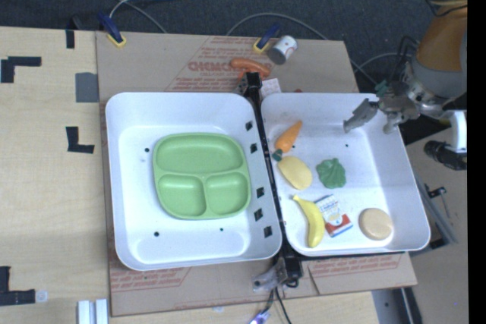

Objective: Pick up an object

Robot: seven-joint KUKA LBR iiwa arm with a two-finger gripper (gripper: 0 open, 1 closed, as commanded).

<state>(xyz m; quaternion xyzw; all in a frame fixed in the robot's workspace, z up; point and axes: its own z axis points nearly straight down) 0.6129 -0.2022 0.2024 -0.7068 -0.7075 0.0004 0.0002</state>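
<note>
The right bin (pixel 395 163) holds several toy foods. An orange carrot (pixel 288 136) lies near its left wall. Below it sit a pale yellow lemon-like piece (pixel 295 172) and a green broccoli (pixel 331 172). Along the front lie a banana (pixel 310 220), a small red and white carton (pixel 335 215) and a round tan biscuit (pixel 375 224). My gripper (pixel 373 120) hangs over the bin's far right corner, open, with nothing between its fingers. It is well to the right of the carrot and above the broccoli in the view.
A green divided plate (pixel 203 174) lies in the left bin (pixel 129 163). Clamps and a small orange piece (pixel 250 65) sit on the cardboard behind the bins. Cables run across the dark floor at the back.
</note>
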